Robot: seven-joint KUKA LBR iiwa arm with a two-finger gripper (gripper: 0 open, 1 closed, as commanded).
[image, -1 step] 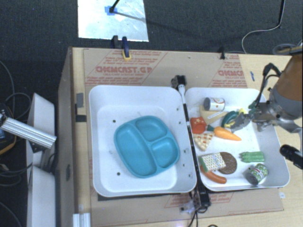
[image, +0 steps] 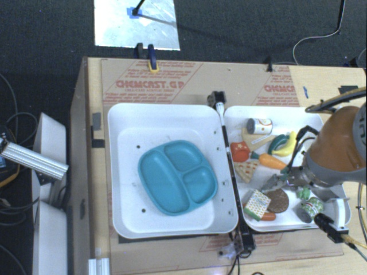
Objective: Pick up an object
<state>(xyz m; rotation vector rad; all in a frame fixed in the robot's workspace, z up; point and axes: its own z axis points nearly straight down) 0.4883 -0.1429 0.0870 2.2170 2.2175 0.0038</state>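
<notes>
L bin (image: 123,153) w/ blue tray (image: 176,176), R bin (image: 235,116) toys

Your counter (image: 172,76), topped with printed cardboard, stands on dark carpeted floor (image: 46,39). A shiny silver sheet (image: 136,16) lies on the carpet beyond it, and cables (image: 312,39) trail past the far right corner.

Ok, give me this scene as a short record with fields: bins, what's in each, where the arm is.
left bin: holds a blue divided plate
right bin: holds a pile of toy food, including a carrot, a tomato, a brown cookie
arm: over the right bin, reaching in from the right
end effector: low over the pile, near the cookie
</notes>
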